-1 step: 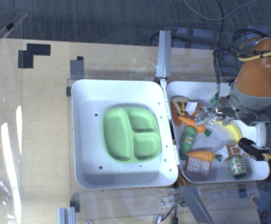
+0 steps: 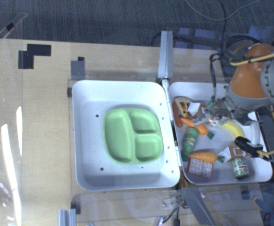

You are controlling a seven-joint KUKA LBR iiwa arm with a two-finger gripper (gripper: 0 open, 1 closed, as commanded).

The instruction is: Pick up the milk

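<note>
Two white bins sit side by side on the table (image 2: 42, 140). The left bin (image 2: 87, 173) holds a green divided tray (image 2: 132, 134). The right bin (image 2: 264, 173), taken as landmark, holds the clutter; the arm (image 2: 254, 79) enters over its upper right corner, its gripper (image 2: 217, 111) low over the bin's upper middle. Whether the fingers are parted or closed cannot be told. The milk (image 2: 200, 166), a small carton, lies at the bin's lower left, below a green bottle (image 2: 189, 142) and touching a carrot (image 2: 203, 157). A banana (image 2: 233, 128) lies right of centre, and a jar (image 2: 241, 167) at the lower right.
</note>
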